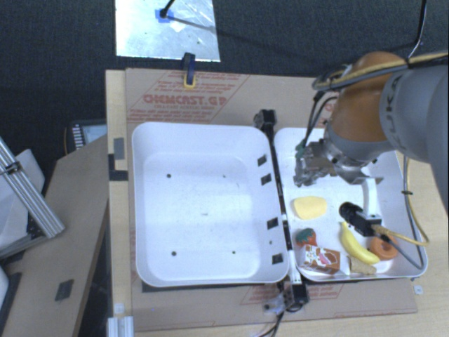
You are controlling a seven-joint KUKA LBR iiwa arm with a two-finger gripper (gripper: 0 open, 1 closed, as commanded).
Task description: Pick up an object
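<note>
My gripper hangs low over the upper left part of the right bin, with the grey arm and its orange band reaching in from the right. Just below the gripper lies a pale yellow flat piece, apart from it. A yellow banana lies toward the bin's front right, beside a small orange item. At the bin's front left sit a small red and green item and a brown and red packet.
The left bin stands alongside, split from the right one by a black-clipped divider. Both rest on a cardboard sheet. A shiny metal plate lies beyond the bench at the back.
</note>
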